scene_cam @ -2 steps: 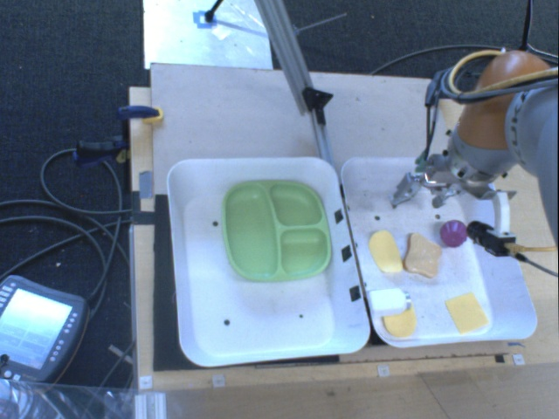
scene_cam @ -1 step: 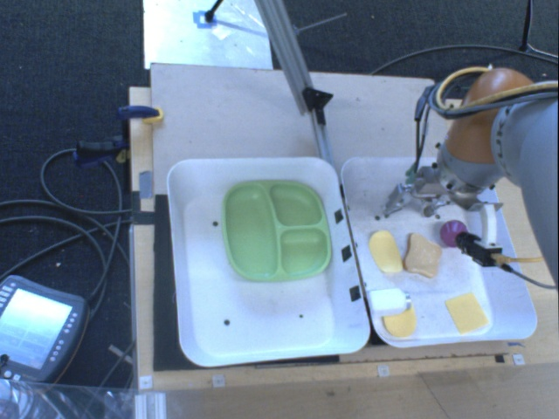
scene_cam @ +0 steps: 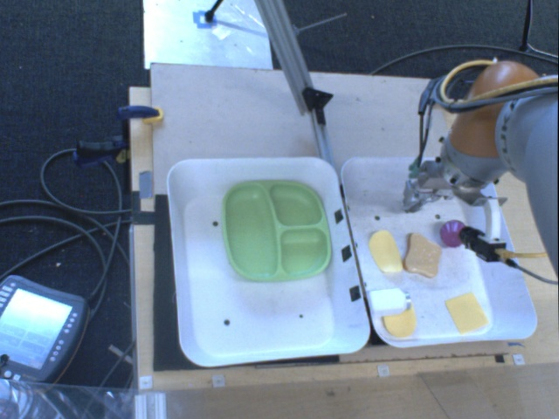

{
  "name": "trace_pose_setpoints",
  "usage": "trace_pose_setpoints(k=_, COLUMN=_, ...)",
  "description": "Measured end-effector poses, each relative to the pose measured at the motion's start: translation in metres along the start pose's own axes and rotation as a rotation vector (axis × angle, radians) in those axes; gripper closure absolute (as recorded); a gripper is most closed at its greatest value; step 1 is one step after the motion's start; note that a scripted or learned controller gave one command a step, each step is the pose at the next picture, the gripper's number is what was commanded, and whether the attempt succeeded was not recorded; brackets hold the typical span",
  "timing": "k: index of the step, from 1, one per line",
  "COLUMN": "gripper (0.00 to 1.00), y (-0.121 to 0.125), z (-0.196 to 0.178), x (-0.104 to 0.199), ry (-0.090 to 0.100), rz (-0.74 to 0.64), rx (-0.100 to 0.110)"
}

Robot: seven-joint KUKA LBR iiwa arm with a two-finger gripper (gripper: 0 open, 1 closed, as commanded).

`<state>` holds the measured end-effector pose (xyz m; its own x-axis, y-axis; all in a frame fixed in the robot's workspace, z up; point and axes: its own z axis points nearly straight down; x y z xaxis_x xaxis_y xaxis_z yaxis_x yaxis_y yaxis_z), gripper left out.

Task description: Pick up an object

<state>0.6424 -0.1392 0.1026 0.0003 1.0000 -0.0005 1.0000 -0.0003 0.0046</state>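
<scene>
Arm reaches in from the right; gripper [scene_cam: 423, 192] sits low over the upper part of the right bin [scene_cam: 521, 319], above bare bin floor. Nothing visible under or in it. Whether the tool is apart or together: cannot tell, the view is too small and the wrist body covers it.

Candidate objs all lie in the right bin, nearer the camera than the gripper:
- purple ball [scene_cam: 452, 231], just beside the wrist and nearest to the tool
- tan bread-like piece [scene_cam: 423, 256], mid bin
- yellow oval piece [scene_cam: 384, 251], beside the bread, touching or nearly so
- white block [scene_cam: 389, 300], resting against an orange-yellow wedge [scene_cam: 401, 324] at the near-left edge
- yellow square slice [scene_cam: 466, 312], alone, well apart from the rest

Judgement: objs look scattered loosely, prob. to give separate grasp targets. The slice is flat, so likely hard to pinch. The ball may roll away on contact.

Left bin [scene_cam: 201, 321] holds a green divided plate [scene_cam: 277, 230], lying flat, compartments bare.

Obstructions: a black cable end [scene_cam: 482, 243] trails off the wrist right next to the ball and could snag. A slanted grey pole [scene_cam: 284, 42] crosses above the bins' divide; not in the reach path as far as can be judged.
</scene>
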Motion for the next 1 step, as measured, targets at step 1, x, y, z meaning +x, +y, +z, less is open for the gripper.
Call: trace_pose_setpoints(k=1, gripper=1.0, y=0.0066, z=-0.0615, x=-0.0075, ry=-0.001, rz=0.0, rx=-0.004)
